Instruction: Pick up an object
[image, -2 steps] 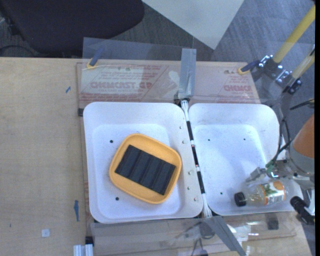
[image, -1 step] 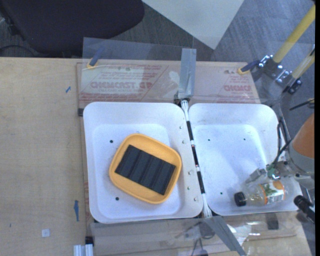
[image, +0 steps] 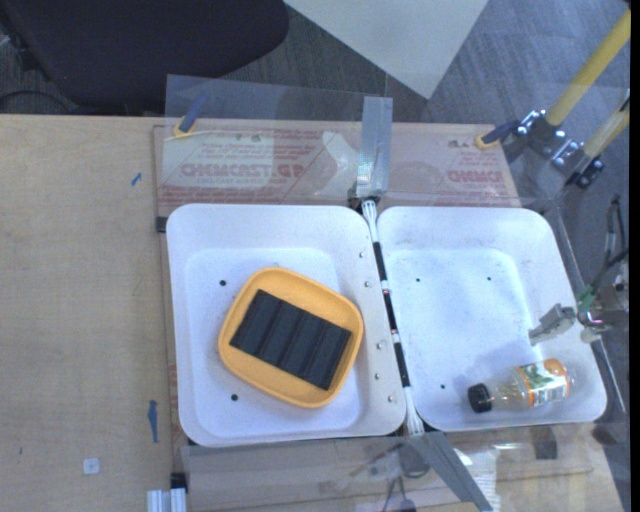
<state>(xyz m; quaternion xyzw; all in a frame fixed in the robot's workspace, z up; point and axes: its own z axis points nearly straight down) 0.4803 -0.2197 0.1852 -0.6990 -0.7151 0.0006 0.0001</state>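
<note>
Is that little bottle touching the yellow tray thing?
Apart. The camera view shows the bottle lying in the right bin, while the yellow tray sits in the left bin, divider between them.

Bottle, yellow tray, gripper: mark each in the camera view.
bottle (image: 525, 387), camera view, on its label, mid-body.
yellow tray (image: 238, 318), camera view, on its left rim.
gripper (image: 556, 321), camera view, at its tip over the right bin.

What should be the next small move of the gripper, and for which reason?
Probably move the gripper a little down the view until it is over the bottle. The bottle lies on its side near the front edge of the right bin, black cap toward the divider, and the gripper sits at the bin's right rim, apart from it.
</note>
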